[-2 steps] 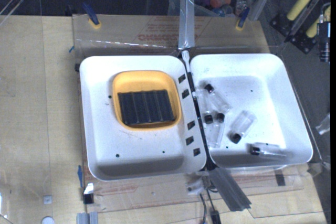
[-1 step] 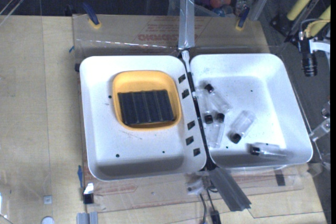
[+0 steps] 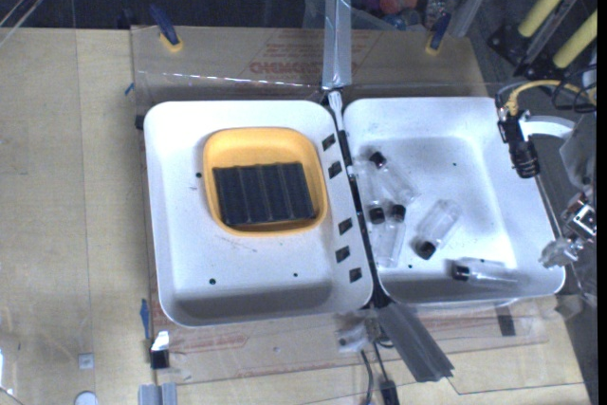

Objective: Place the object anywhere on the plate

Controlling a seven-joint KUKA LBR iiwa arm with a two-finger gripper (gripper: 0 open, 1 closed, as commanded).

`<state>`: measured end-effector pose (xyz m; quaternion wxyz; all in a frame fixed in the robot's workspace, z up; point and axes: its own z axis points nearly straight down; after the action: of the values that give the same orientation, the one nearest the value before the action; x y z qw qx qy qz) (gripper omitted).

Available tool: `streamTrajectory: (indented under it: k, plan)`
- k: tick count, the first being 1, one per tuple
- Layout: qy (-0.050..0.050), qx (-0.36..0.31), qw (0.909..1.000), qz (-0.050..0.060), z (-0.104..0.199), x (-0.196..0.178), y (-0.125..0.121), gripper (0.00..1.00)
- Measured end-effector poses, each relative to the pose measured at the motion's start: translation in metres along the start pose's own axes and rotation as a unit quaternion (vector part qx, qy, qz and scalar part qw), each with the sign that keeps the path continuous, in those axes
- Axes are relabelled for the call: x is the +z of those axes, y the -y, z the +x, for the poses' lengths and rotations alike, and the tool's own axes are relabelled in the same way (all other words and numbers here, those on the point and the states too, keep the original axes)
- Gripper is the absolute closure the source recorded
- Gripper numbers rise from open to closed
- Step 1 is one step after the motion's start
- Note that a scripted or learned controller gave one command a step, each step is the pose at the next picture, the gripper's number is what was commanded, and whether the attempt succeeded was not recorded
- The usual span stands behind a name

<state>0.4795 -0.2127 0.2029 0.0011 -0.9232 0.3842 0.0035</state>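
Centrally, yellow plate (image 3: 261,145) leaves wide white left-bin (image 3: 180,280) margins.

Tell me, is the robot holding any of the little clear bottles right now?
It cannot be told. The tool sits at the right bin's right edge, too unclear to read. The clear bottles lie in that bin, apart from it; the yellow plate is in the left bin.
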Motion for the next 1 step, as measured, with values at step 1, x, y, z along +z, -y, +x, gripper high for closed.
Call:
streamTrajectory:
  k: [1]
  plan:
    - [0.000,0.000,1.0000,0.000,0.0001,-0.0001,0.0000,0.00]
